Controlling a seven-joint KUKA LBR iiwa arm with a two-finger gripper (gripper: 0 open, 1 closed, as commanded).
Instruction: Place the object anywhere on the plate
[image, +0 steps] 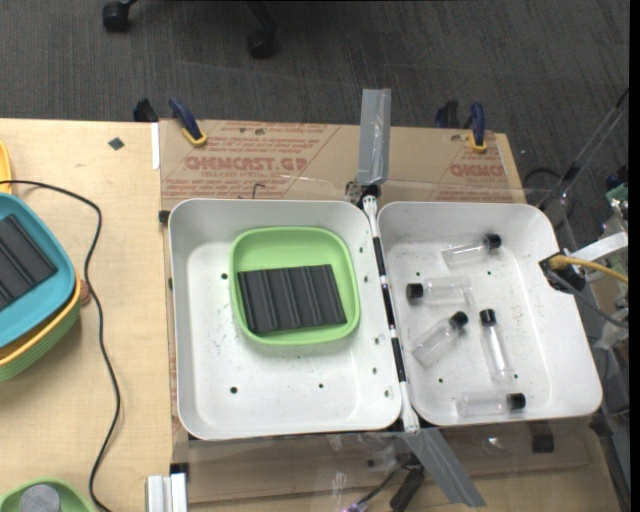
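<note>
Camera view: two shallow white plastic bins sit side by side on a sheet of brown printed cardboard (260, 160), which two blue-and-orange clamps pin down at its far edge. The left bin (200, 390) carries a square light-green plastic plate (293, 243) with rounded corners, placed toward the bin's far half. On the plate lies a dark grey ribbed rectangular slab (290, 298), covering most of its floor.

The right bin (560, 390) holds five clear plastic vials with black caps, all lying on their sides and apart from the plate. One vial (468, 251) is near the far wall, a second (437, 291) is toward the left wall, a third (438, 338) lies slanted in the middle, a fourth (495, 352) is just beside it, pointing toward the near wall, and a fifth (488, 405) rests along the near wall.

Whether the pincer is wide or narrow cannot be told.

On the pale wooden tabletop (110, 250) to the left stands a stack of teal and yellow-green trays (45, 300), with a thin black cable (100, 330) trailing past it.
</note>
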